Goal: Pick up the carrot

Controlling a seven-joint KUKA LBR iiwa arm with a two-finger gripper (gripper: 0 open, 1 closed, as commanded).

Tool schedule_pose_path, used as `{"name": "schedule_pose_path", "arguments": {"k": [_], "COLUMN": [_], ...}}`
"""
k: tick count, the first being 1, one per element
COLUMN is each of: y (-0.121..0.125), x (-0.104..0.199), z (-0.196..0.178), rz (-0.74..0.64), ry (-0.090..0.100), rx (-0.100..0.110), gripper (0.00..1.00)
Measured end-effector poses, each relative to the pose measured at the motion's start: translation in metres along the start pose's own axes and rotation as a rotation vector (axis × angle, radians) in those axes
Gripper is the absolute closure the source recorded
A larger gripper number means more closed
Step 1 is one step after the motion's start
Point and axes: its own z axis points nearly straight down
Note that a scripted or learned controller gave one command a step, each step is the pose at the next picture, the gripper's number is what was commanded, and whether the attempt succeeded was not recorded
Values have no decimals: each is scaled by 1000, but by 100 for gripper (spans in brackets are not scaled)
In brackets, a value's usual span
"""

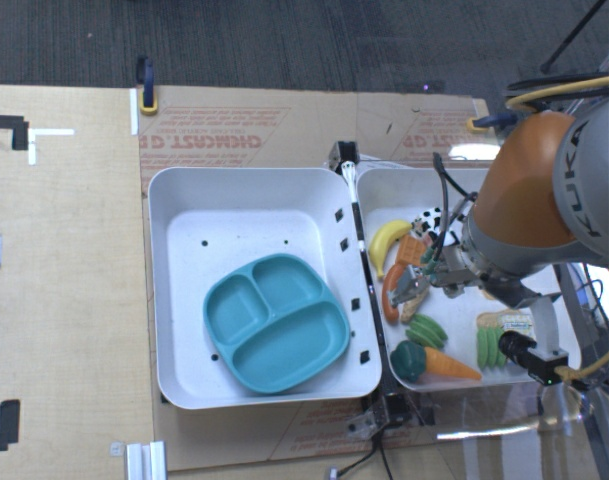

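Nearest, one smooth tapered orange plastic carrot (449, 365) lies on its side along the front wall of the right shallow white plastic bin (404, 190), its blunt end touching a round dark green leafy top (407, 360); little room is left between it and that wall. Just beyond sit one ridged light green pod-shaped toy (424, 330) and, to the right, a small green bundle of stalks (491, 346) beside a pale printed packet (507, 321), so the carrot is hemmed in behind but open from above. Farther in, the pincer (414, 290) hangs over a glossy orange-red curved toy (392, 290) by the bin's left wall; whether its metal tips are apart or together cannot be told. One curved yellow plastic banana (387, 241) lies just beyond, near a small black-and-white spotted toy (427, 222). The grey arm with its broad orange band (529, 188) covers the bin's right half.

The left white bin (174, 218) holds one matte teal three-compartment plate (275, 321), set at a slant, with bare floor behind it. Both bins rest on a brown cardboard sheet (244, 133) on the pale wooden worktop (59, 298).
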Motion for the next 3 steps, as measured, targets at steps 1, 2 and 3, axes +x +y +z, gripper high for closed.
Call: {"name": "schedule_pose_path", "arguments": {"k": [1,2,3], "y": [58,-12,-11], "x": [-21,-74,-30], "z": [1,101,0], "rz": [61,-307,-100], "ry": [-1,2,0], "rx": [4,2,0], "gripper": [0,0,0]}}
